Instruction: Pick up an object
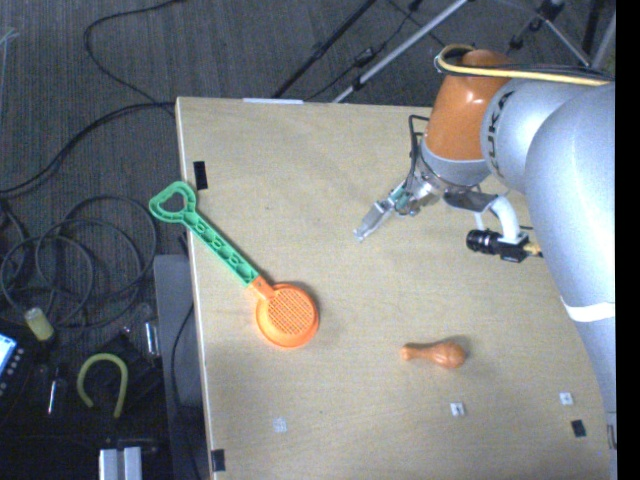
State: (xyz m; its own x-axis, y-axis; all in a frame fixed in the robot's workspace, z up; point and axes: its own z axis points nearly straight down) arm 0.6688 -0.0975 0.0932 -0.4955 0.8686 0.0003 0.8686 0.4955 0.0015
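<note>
Camera view looks down on a tan surface (330,148) with the big grey arm (560,188) coming in from the right. Its claw (370,226) hangs over the middle of the surface, pointing down and to the left. I cannot tell how the claw is set, because it is too small and blurry. Nothing sits in it.

Two things lie on the surface. A strainer toy (285,315) with an orange round end and a long green handle (210,238) lies to the left, and the handle's loop sticks out past the left edge. A small orange pin-shaped toy (436,353) lies nearer the front, below and a bit to the right of the claw. Both are well apart from the claw.

The step now looks like picking which thing to go for and getting above it. The small orange toy seems the easier one. It is thin in the middle, so the claw should come straight down there and squeeze across the thin part. It is rounded and may roll, so go slowly.

All around that toy the surface is bare, so the claw has room. The strainer is close to the left edge, so a bump there could push it off.
</note>
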